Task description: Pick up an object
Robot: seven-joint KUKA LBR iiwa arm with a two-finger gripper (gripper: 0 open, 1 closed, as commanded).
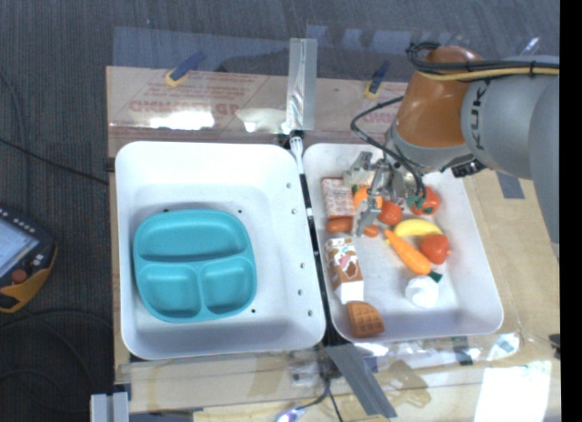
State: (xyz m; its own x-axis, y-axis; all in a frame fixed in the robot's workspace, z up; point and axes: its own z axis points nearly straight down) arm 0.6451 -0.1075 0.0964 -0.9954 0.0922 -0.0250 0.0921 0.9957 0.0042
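Note:
My gripper [376, 200] hangs low over the upper middle of the right bin [480, 270], below the orange wrist band. It sits right among a heap of toy food: a small orange piece [362, 195] at its left, a red piece [391, 213] at its right, a yellow banana [416, 227] and a carrot [407, 253] just below. A red tomato [436, 246] lies beside the carrot. Whether anything is held is hidden by the gripper body.
The right bin also holds a printed box [336, 197], a brown sausage [338, 225], a snack packet [345, 262], a waffle [364, 318] and a white bottle [422, 292]. A teal divided plate [193, 262] lies in the left bin [273, 175].

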